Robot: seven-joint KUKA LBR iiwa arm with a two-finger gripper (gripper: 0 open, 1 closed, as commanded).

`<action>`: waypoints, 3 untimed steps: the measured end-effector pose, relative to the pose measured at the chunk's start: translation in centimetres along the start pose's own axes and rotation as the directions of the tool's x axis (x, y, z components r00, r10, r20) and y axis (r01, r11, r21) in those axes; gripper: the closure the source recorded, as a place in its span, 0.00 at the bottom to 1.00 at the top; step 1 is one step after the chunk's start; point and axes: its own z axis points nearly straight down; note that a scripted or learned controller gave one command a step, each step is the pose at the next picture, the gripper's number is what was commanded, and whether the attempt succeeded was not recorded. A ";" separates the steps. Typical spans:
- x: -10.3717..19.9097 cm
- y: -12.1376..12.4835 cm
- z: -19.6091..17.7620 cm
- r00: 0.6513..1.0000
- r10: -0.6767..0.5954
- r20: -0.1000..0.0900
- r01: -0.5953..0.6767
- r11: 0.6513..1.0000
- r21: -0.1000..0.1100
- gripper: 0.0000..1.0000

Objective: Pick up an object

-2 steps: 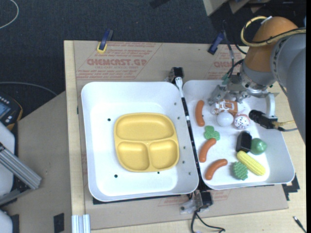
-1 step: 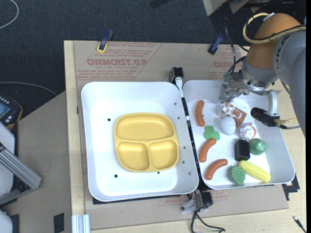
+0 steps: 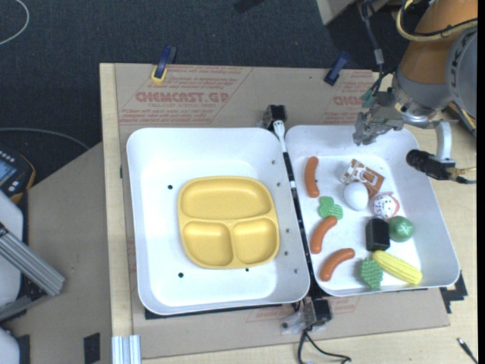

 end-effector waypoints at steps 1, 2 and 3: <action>0.1 0.6 -6.5 1.000 0.000 0.000 0.000 1.000 -0.001 1.00; 0.1 0.7 -6.2 1.000 0.000 0.000 0.000 1.000 0.005 1.00; 3.5 -4.5 -5.9 1.000 -0.001 -0.005 0.001 1.000 0.015 1.00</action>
